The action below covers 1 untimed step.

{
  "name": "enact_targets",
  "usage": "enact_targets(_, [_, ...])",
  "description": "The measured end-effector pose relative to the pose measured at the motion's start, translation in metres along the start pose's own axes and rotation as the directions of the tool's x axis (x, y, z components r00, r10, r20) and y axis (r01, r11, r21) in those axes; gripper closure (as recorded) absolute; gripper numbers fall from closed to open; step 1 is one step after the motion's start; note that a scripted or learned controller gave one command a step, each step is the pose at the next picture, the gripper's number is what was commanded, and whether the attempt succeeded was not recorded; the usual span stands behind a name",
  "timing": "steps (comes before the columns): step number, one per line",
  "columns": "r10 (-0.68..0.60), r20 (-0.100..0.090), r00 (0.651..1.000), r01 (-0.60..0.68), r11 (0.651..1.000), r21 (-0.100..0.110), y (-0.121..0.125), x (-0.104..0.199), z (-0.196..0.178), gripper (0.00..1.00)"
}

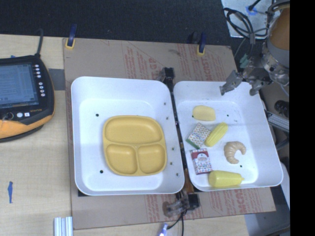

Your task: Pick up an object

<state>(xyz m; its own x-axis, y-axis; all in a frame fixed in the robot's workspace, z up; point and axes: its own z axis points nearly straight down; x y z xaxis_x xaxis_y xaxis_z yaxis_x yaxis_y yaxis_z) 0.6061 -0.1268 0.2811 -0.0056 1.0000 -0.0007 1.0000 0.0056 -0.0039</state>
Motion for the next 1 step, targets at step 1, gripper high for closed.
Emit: enact_targets(1, [0.0, 0.0, 1.0, 0.0, 1.0, 0.003, -0.0395, 0.0032, 0.1323, 0.0])
